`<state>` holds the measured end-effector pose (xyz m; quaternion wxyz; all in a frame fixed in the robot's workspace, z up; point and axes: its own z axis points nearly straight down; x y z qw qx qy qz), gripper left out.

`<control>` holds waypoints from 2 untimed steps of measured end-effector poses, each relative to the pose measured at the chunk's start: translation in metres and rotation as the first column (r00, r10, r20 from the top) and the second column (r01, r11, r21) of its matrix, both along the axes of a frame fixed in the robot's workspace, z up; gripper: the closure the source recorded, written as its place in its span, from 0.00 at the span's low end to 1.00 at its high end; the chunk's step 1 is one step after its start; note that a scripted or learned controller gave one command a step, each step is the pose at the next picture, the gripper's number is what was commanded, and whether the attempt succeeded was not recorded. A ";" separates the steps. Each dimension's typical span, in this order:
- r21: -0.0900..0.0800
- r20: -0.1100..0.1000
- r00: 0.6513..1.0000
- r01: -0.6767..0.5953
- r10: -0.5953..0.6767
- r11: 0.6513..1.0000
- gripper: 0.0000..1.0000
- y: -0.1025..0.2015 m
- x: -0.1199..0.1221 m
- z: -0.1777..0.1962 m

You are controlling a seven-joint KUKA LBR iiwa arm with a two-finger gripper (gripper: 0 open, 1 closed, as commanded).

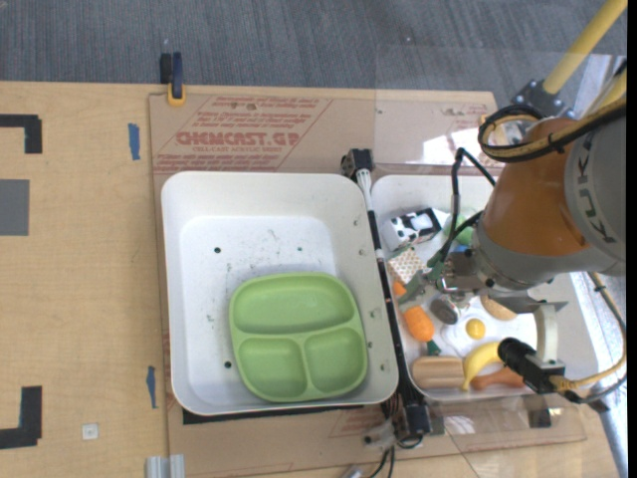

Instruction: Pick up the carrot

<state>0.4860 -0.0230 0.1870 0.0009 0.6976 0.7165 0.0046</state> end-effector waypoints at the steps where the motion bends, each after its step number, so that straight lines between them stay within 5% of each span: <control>1: -0.005 -0.016 0.992 -0.128 0.128 0.992 0.00 -0.083 -0.005 -0.070; 2: 0.003 -0.004 0.994 0.113 -0.113 0.994 0.00 -0.110 -0.003 -0.097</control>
